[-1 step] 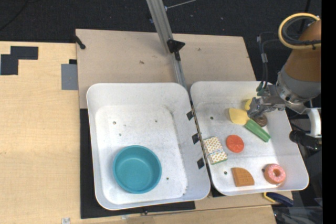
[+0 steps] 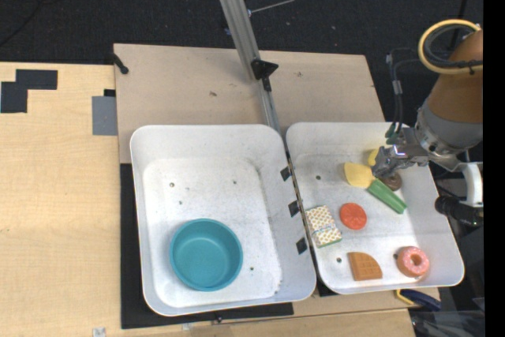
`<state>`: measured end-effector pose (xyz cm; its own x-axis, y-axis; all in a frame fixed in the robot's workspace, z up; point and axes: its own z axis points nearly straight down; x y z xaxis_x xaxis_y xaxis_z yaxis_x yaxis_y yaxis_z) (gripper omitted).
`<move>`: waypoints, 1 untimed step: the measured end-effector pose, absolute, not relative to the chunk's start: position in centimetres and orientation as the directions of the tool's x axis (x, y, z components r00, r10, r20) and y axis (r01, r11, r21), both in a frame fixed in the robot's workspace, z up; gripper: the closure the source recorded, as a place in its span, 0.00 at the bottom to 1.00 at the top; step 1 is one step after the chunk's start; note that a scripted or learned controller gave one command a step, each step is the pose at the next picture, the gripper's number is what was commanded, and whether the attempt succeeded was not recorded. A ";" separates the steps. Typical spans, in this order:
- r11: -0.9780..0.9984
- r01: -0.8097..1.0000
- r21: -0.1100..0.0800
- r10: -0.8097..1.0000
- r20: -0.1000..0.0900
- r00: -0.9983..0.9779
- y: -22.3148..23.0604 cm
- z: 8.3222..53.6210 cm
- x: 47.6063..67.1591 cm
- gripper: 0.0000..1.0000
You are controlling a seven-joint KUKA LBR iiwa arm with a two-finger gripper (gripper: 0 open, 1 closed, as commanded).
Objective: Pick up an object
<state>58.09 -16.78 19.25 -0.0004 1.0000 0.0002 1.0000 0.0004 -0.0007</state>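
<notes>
Nearest the camera, along the front of the right bin (image 2: 442, 280), lie a pink frosted doughnut (image 2: 412, 261) at about five o'clock and a tan toast-like wedge (image 2: 364, 266) beside it at its nine o'clock. Further in sit a red disc (image 2: 353, 216), a patterned cracker-like square (image 2: 322, 225) against the bin's left wall, a green stick-shaped piece (image 2: 386, 196) and a yellow lump (image 2: 357, 174). All look like small toy foods, so I judge them light, fairly stiff and smooth-skinned, likely to slide if nipped off-centre but in no danger of breaking.

From the gripper (image 2: 387, 164), the yellow lump lies just at nine o'clock and the green piece just at six o'clock, so either seems the likely thing to take. The green piece is narrow and lies tilted; a hold across its short width near the middle would suit best. The yellow lump is rounder and may squirt out, so a grip across its widest part seems safer.

How far the jaws stand apart I cannot tell: the metal at the wrist's end is a small dark tangle from this angle, and nothing can be made out between them.

Over in the left bin (image 2: 150, 146), a teal bowl (image 2: 206, 254) rests at about seven o'clock.
</notes>
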 end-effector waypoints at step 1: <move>0.000 1.000 -0.005 1.000 0.001 0.000 -17.1 13.0 57.9 0.00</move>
